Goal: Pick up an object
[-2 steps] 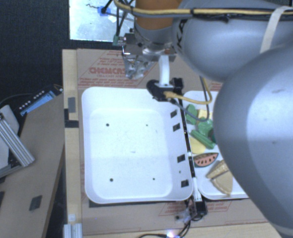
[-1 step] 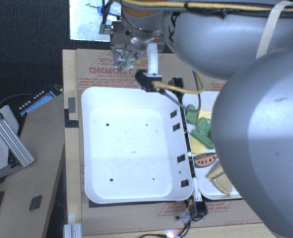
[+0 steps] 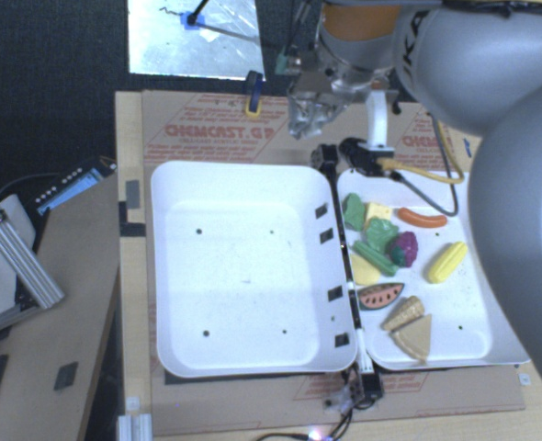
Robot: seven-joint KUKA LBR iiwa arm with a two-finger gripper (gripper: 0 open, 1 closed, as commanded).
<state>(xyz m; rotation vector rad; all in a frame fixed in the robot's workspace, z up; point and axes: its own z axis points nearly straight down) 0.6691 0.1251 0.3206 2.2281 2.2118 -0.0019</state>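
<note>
The right bin [image 3: 473, 338] holds several toy foods: a green piece [image 3: 354, 211], a yellow block [image 3: 378, 213], a red sausage [image 3: 422, 217], a purple piece [image 3: 403, 245], a corn cob [image 3: 446, 261], a watermelon slice [image 3: 380, 295] and a tan wedge [image 3: 412, 329]. My gripper [image 3: 309, 118] hangs high above the bench behind the bins, over the cardboard, near the far end of the divide between them. Nothing shows in it.
The left bin [image 3: 175, 246] lies beside the right one. A yellow and blue clamp [image 3: 253, 95] sits on the cardboard's far edge. A shiny sheet [image 3: 193, 26] lies beyond. The grey arm [image 3: 501, 108] covers the right side.
</note>
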